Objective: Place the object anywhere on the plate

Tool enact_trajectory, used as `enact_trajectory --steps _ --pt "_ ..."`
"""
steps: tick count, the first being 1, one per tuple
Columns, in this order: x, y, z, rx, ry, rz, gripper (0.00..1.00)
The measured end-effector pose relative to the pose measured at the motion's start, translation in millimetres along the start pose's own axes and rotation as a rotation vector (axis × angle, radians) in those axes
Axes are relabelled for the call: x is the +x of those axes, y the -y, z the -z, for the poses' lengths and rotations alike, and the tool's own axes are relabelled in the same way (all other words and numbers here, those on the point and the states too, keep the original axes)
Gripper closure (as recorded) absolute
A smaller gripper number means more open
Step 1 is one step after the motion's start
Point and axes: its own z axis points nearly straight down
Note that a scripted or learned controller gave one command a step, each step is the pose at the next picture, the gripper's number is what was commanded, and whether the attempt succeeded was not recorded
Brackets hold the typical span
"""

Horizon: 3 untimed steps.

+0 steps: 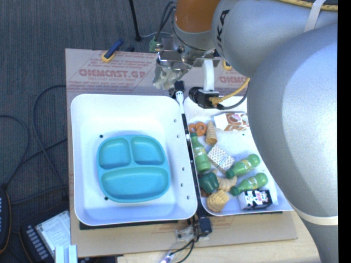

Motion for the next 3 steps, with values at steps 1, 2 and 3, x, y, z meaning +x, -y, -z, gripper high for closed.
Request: enact_trajectory --steps 1,2,3 --pt "71.5 0.0 63.8 0.000 0.000 0.001 1.00" --pt "70.8 -0.2 72.9 0.000 0.003 0.000 1.00" --pt "70.9 -0.4 82.3 0.000 0.005 0.001 1.00"
